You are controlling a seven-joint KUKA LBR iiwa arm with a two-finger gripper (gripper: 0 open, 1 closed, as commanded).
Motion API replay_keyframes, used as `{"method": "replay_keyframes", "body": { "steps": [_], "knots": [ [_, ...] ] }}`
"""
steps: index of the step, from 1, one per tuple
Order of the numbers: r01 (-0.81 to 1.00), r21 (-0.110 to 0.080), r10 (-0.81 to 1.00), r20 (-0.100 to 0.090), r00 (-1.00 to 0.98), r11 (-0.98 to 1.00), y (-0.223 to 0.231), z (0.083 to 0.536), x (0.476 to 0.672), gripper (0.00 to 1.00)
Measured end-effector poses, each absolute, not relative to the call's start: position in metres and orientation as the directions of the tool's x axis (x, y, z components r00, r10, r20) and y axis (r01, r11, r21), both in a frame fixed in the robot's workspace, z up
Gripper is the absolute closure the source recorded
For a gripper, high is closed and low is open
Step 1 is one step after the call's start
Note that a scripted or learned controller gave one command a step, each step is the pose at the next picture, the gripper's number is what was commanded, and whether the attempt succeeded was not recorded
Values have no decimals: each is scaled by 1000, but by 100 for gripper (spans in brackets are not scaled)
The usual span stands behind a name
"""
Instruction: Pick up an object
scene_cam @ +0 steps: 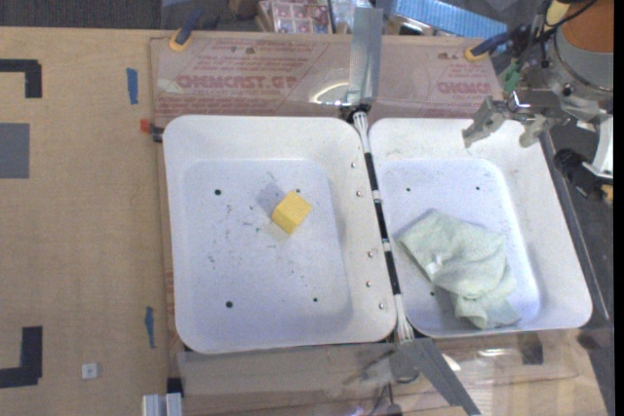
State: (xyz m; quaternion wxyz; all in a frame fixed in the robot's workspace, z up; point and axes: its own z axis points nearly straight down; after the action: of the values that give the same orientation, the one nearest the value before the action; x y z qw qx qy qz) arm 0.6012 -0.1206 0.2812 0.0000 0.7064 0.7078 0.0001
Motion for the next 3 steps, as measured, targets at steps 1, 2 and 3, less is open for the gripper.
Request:
{"method": "replay_keyframes", "body": {
  "steps": [1, 2, 3],
  "knots": [
    [1000, 4, 1000, -1, -2, 2, -121, 292, 602, 100],
    [945, -2, 945, 1, 327, -327, -182, 204, 550, 100],
    [766, 5, 766, 4, 643, -643, -193, 88, 487, 100]
  ]
}}
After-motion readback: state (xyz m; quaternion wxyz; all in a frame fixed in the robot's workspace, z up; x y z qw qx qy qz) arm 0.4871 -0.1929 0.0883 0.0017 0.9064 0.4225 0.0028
